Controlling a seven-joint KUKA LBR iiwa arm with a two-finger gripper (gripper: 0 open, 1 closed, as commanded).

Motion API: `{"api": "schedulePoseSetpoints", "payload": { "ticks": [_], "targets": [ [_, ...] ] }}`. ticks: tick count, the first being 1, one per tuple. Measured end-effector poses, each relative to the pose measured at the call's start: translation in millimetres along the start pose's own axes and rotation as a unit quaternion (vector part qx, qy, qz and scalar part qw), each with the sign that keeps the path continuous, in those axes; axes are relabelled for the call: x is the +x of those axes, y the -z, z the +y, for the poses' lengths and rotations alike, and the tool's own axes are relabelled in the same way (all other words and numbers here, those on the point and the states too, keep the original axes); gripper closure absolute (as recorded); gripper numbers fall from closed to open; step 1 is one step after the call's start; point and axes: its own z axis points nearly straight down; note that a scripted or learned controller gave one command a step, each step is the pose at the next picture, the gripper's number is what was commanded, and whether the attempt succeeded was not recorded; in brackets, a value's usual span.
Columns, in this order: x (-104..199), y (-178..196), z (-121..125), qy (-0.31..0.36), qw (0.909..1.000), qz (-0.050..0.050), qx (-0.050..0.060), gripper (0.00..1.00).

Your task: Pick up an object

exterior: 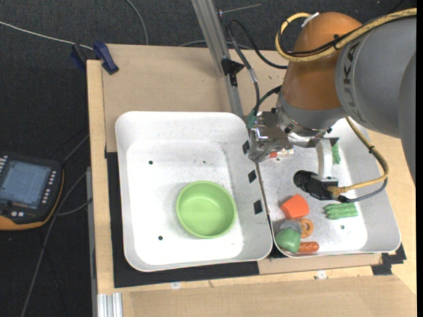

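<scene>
1. Pincer position. My pincer (pixel 267 145) hangs over the upper left corner of the right bin (pixel 370 197), close to the wall it shares with the left bin (pixel 132 137). My wrist and arm cover it from above, so I cannot tell whether it is apart or together. Nothing is seen clamped in it.

2. Candidate objects, right bin. All lie toward the near edge of the bin, below my pincer in the camera view and apart from it.
- The orange block (pixel 295 207) is the nearest to the pincer.
- The orange ring (pixel 307 228) lies just beside the block, on its near side.
- The green rounded piece (pixel 288 240) sits in the near left corner, with a grey piece (pixel 289 226) against its top.
- The red piece (pixel 308 247) lies just beside the green rounded piece, at the near wall.
- The green leafy piece (pixel 340 211) lies to the right of the block.
- A slim green piece (pixel 336 153) lies to the right of my pincer, partly under my arm.

3. Left bin. The green bowl (pixel 206 209) stands upright, well apart from my pincer.
</scene>
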Motion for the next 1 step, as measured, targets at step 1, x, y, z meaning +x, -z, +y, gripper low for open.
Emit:
{"api": "schedulePoseSetpoints", "payload": {
  "ticks": [1],
  "targets": [
    [54.8,11.4,-6.6,0.000,1.0000,0.000,0.000,1.00]
  ]
}}
